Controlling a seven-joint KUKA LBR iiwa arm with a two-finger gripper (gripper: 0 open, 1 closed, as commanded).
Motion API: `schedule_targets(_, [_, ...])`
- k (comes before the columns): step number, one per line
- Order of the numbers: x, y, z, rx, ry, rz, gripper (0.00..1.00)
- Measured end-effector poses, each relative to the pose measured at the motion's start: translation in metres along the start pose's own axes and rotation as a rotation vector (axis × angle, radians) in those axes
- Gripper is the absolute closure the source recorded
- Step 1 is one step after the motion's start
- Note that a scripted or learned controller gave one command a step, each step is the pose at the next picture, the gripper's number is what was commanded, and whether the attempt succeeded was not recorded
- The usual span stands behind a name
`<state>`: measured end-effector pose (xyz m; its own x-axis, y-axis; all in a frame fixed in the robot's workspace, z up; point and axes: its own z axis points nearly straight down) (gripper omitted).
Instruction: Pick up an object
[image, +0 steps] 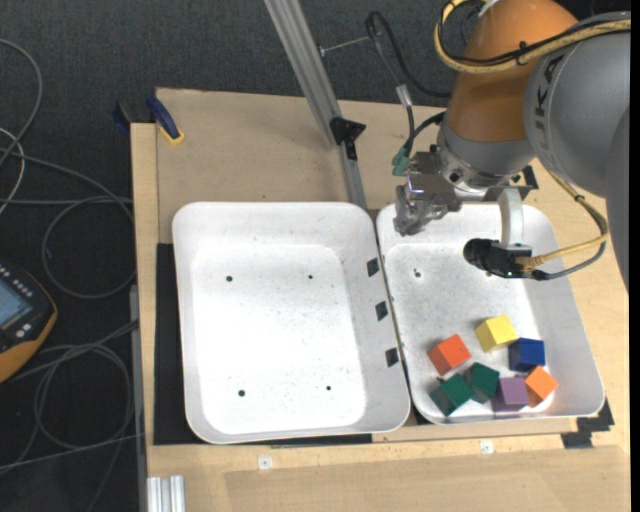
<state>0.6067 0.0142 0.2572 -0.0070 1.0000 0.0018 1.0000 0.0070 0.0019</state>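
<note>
Several small blocks lie bunched in the near corner of the right bin (560, 300): an orange-red block (450, 352), a yellow block (495, 331), a blue block (527, 352), two dark green blocks (467, 387), a purple block (512, 391) and an orange block (541, 382). My gripper (410, 220) hangs over the far left corner of the right bin, well above and away from the blocks. Nothing shows between its fingers.
The left bin (190, 300) sits beside the right one, joined by black clips (380, 310). A slanted metal pole (320, 90) rises behind the bins. A black sensor on a cable (495, 256) hangs off the wrist. Cables lie on the floor at left.
</note>
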Motion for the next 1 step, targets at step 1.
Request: schedule_targets(1, [0.0472, 0.0043, 0.0172, 0.005, 0.000, 0.001, 1.00])
